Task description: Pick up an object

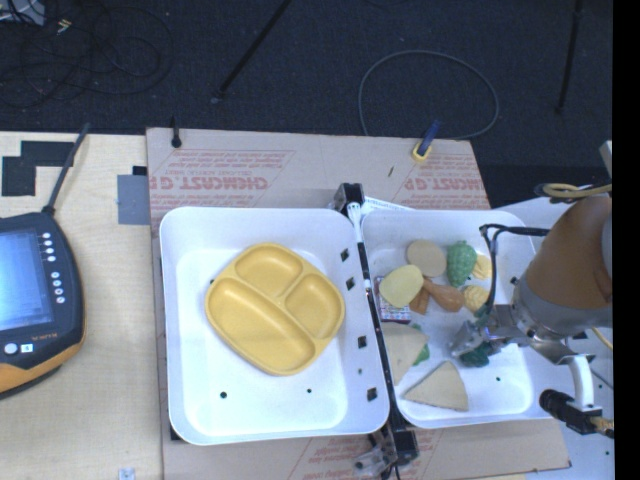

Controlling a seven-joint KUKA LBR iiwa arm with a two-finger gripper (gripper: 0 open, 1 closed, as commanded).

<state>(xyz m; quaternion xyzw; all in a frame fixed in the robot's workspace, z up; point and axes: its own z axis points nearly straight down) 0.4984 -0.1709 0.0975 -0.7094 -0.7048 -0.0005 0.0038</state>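
The right bin holds several toy foods: a yellow-green pear shape, a tan potato-like piece, a green broccoli, a yellow corn piece, an orange carrot, a pale wedge and a pale slice. My gripper hangs low over the bin's right half, beside a dark green piece. The arm's orange band rises above it at the right. The arm's body hides the fingertips' spacing.
The left bin carries a yellow divided plate. A black divider runs between the bins. A teach pendant lies at the far left on the bench. Cables trail across the dark floor behind.
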